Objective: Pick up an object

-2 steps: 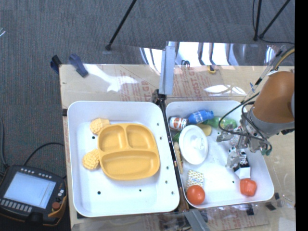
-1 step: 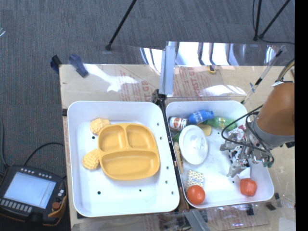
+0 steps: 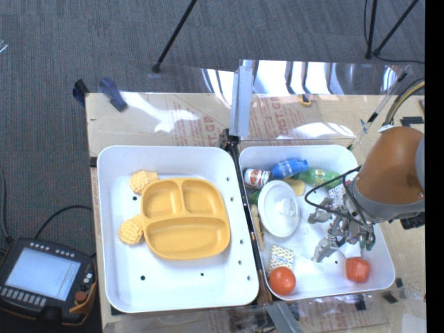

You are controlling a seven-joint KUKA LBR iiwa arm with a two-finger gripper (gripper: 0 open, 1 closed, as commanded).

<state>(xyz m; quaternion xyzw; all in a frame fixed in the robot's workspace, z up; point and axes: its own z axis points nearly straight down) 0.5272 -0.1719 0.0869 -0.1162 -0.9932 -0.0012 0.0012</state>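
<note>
The gripper hovers in the right bin, fingers spread wide around nothing, between an orange ball at near left and a red block at near right.

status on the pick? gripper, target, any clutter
Gripper low over right bin, nothing between fingers. Red object just right of it, orange ball left. White bowl, bottles behind.

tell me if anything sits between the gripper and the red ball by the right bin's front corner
Nothing visible does. The gripper hangs over bare bin floor, and the red ball lies just to the front right of it with open white floor between. The orange ball and patterned packet lie off to the other side.
</note>
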